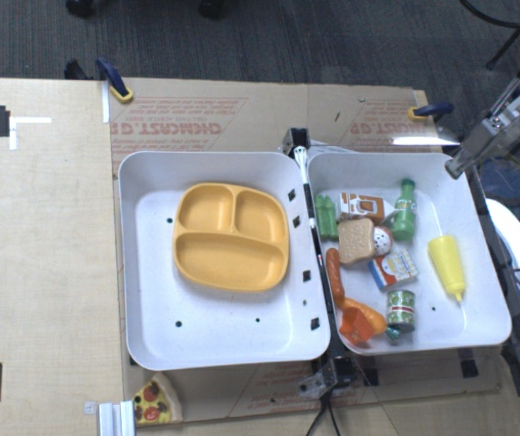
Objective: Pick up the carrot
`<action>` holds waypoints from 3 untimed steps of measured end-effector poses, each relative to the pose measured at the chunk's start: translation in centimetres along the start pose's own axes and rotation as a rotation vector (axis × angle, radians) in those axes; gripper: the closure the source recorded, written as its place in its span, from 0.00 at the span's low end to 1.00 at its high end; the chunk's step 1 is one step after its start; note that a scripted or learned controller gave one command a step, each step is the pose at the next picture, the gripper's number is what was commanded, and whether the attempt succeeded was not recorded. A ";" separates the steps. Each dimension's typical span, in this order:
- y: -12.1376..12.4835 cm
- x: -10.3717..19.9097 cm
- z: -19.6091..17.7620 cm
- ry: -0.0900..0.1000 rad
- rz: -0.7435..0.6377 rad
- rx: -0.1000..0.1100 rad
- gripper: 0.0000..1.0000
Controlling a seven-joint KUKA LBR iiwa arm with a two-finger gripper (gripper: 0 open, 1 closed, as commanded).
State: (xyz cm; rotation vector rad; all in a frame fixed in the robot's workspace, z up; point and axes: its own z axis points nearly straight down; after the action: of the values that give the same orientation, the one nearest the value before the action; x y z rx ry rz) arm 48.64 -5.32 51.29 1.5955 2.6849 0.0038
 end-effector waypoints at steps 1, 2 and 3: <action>0.3 -0.1 -0.9 -0.004 -0.002 -0.003 1.00; 0.3 -0.1 -0.9 -0.004 -0.002 -0.003 0.00; 6.3 0.7 1.7 0.011 0.190 0.014 0.00</action>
State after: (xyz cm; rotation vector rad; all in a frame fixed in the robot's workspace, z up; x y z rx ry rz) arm 53.88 -1.72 49.66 1.8528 2.5357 -0.0030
